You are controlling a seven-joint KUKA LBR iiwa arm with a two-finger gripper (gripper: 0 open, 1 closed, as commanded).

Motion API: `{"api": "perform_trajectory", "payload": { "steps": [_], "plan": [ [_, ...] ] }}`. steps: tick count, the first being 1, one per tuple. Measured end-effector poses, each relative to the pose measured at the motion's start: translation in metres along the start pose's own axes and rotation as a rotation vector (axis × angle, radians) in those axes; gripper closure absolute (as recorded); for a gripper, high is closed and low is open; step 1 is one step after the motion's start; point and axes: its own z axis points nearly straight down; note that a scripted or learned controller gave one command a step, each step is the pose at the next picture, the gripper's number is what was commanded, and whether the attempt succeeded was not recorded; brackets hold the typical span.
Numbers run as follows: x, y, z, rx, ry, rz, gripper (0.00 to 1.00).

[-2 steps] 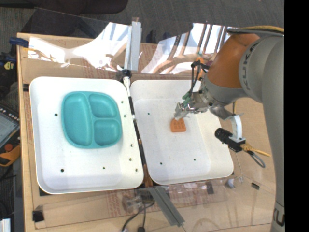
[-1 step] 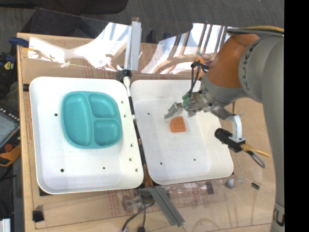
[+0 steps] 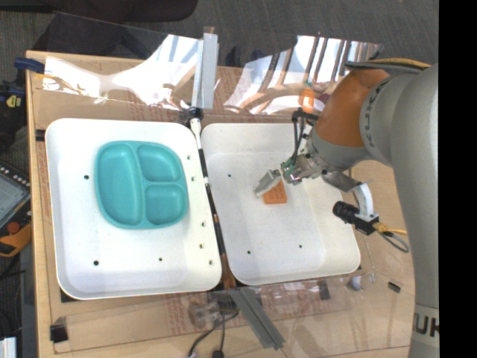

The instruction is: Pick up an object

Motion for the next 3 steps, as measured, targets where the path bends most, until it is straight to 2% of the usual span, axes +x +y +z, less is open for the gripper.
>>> {"api": "perform_trajectory", "payload": {
  "steps": [1, 2, 3],
  "plan": [
    [-0.002, -0.006, 0.025, -0.010, -0.006, -0.057, 0.00],
    [-0.003, -0.004, 0.013, -0.012, -0.010, -0.060, 1.00],
    [0.074, 0.023, -0.076, -0.004, -0.002, 0.067, 1.00]
  ]
}}
